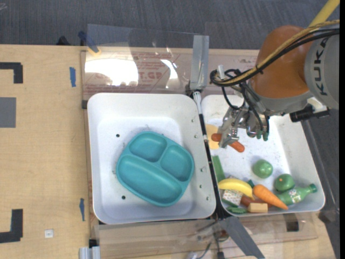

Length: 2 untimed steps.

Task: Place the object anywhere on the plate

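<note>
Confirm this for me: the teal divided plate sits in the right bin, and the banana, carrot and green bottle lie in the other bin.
Not quite. The camera view shows the teal divided plate in the left bin, not the right. The banana, carrot and green bottle do lie in the other bin, the right bin, near its front edge.

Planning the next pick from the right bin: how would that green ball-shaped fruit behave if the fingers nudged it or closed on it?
The green fruit looks round and smooth, so it would probably roll if nudged. Its glossy skin suggests it could slip from a pinch. It sits apart from the banana and carrot, so little would stop it.
</note>
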{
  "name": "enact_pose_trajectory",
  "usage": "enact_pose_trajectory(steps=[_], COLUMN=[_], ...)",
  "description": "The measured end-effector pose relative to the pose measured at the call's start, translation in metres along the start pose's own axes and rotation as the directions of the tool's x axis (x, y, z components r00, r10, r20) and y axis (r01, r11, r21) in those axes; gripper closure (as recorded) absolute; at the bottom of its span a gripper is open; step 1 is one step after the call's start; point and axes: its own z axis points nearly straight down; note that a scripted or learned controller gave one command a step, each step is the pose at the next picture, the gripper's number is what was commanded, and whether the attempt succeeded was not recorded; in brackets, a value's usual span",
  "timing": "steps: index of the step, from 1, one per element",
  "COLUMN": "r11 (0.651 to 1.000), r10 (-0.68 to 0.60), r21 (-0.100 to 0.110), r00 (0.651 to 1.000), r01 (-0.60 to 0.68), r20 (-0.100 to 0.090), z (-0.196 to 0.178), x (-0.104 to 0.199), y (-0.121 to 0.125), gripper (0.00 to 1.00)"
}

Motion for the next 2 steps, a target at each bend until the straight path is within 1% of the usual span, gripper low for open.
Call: enact_pose_trajectory(steps=[1, 2], r11=[0.989, 0.970], r10=[-0.149, -0.242], r21=[-0.001, -0.002], r00=[0.989, 0.970], r01=[0.149, 0.242], r20=[0.001, 0.012], z=[0.000, -0.087], x=[-0.056, -0.022], y=[0.052, 0.100], gripper=[1.00, 1.00])
